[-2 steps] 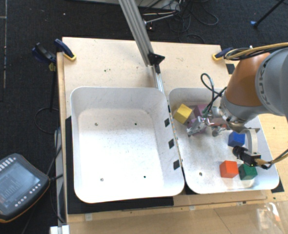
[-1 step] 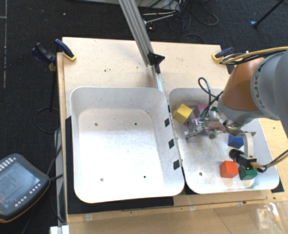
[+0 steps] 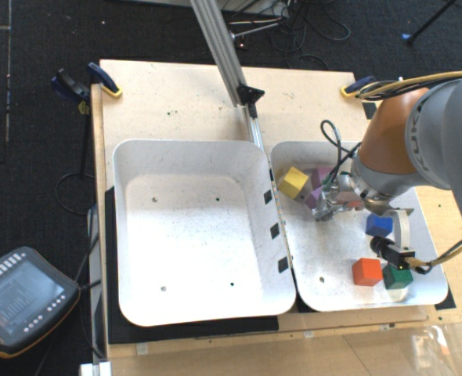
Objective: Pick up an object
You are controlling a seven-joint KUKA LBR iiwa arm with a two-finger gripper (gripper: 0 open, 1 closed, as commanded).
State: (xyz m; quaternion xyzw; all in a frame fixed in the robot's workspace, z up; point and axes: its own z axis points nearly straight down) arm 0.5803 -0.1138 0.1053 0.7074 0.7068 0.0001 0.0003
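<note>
My gripper (image 3: 323,207) reaches down into the right bin (image 3: 325,280) from the right, beside a purple block (image 3: 315,188) at the bin's upper left. A yellow block (image 3: 294,182) lies just left of the purple one. The fingers are small and dark against the blocks. A blue block (image 3: 380,225) lies right of the gripper. An orange block (image 3: 366,272) and a green block (image 3: 398,276) sit near the bin's front right corner. The grey arm with its orange band (image 3: 391,135) covers the bin's upper right part.
The left bin (image 3: 137,171) stands beside the right one, with a divider ridge (image 3: 276,225) between them. A metal pole (image 3: 219,41) slants over the bench from the top. Clamps (image 3: 106,81) sit at the bench's far corners. A teach pendant (image 3: 19,300) lies on the floor at left.
</note>
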